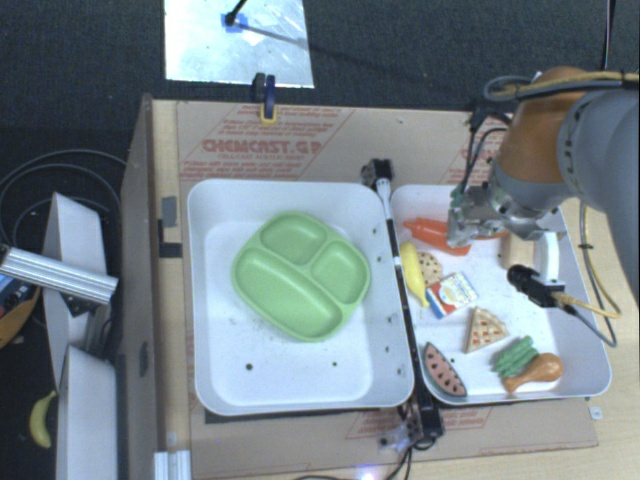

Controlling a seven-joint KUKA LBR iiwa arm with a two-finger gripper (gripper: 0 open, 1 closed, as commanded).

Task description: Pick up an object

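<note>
Camera view: pincer (462, 234) sits low over the orange-red plastic carrot (434, 232); carrot's long axis runs leftward from it; spread of its tips cannot be told.

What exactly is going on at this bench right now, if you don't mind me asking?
A grey robot arm reaches in from the right, its gripper lowered into the right bin over an orange carrot-like toy. Other toy foods lie there: a banana, pizza slice, watermelon slice and drumstick. The left bin holds a green divided plate.
</note>
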